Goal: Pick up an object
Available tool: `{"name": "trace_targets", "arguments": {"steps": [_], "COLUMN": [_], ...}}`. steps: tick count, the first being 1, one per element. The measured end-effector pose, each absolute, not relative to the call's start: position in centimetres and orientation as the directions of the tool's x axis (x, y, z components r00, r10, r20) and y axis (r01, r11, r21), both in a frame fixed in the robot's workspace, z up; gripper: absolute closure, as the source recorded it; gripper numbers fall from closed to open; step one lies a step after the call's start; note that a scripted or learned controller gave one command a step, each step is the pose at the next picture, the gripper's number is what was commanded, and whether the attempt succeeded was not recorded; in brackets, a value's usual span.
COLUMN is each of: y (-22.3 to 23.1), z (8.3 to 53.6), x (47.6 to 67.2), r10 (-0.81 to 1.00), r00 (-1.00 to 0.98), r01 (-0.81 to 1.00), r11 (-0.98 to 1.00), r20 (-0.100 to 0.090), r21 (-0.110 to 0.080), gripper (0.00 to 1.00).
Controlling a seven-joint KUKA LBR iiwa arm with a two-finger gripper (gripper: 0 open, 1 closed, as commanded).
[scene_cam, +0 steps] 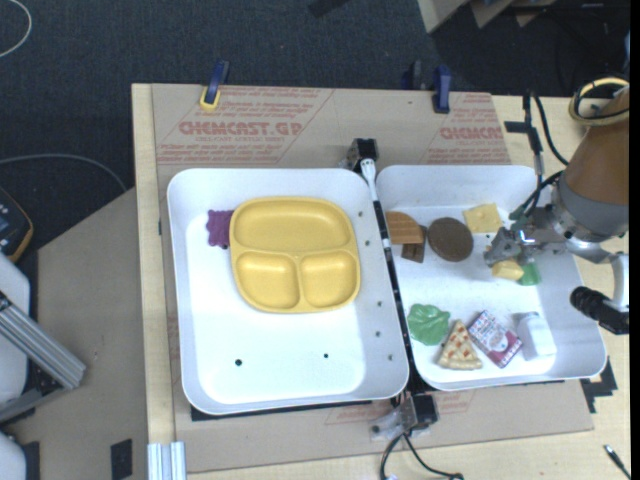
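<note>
My gripper [510, 246] hangs low over the right side of the right bin [440, 183], under the arm's orange band [603, 168]. Directly beneath it lie a small yellow piece [508, 269] and a green piece [529, 274], touching each other. Whether the gripper touches them is unclear. A pale yellow cube [482, 217] sits just left of the gripper, with a brown round disc [450, 239] beside it. A brown block [404, 229] and a small dark chunk [413, 253] lie by the bin's left wall.
Along the right bin's front lie a green leafy item [428, 323], a pizza slice [459, 348], a red-and-white packet [495, 336] and a grey-white item [530, 332]. The left bin [290, 368] holds a yellow divided tray [295, 253] and a purple piece [218, 228].
</note>
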State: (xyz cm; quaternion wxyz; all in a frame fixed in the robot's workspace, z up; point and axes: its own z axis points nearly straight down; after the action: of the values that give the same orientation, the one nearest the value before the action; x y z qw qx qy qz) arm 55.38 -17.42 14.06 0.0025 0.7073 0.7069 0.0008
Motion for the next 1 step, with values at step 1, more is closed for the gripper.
{"name": "trace_targets", "arguments": {"steps": [1], "y": [-17.7], "z": [19.22], "x": [54.45], "r10": [1.0], "r00": [0.001], "r01": [1.0], "r11": [-0.001], "r20": [-0.002], "r21": [0.005], "gripper": [1.0]}}
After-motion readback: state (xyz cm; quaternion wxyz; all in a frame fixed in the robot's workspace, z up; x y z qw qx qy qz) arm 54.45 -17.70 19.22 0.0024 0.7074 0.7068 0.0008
